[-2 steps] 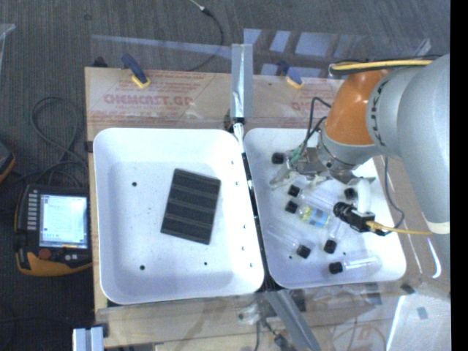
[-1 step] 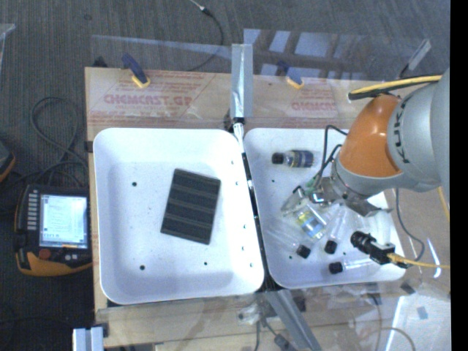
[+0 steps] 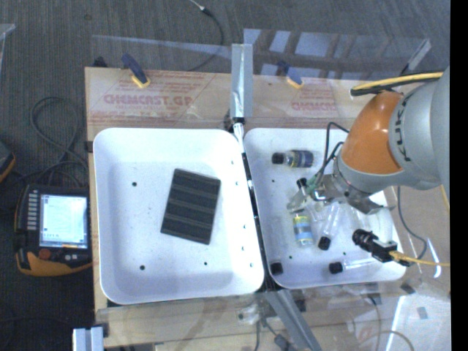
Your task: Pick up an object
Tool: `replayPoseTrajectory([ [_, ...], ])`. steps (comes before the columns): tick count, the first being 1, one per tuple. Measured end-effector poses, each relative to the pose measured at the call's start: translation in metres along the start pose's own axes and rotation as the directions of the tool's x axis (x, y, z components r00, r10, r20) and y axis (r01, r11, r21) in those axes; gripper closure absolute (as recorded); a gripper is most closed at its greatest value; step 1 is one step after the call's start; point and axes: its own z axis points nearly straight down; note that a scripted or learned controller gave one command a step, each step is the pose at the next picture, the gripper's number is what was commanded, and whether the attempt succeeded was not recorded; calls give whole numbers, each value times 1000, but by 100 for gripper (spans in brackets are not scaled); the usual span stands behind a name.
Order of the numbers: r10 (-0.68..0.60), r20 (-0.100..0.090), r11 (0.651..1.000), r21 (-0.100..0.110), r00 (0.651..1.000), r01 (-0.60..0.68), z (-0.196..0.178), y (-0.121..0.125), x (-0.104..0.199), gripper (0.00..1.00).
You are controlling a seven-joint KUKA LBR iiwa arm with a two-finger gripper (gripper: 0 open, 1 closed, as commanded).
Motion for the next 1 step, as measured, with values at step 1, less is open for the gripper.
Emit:
replayPoseTrajectory([
  [1,-20,-2,1000,16,1000,20,-129,13,54,100],
])
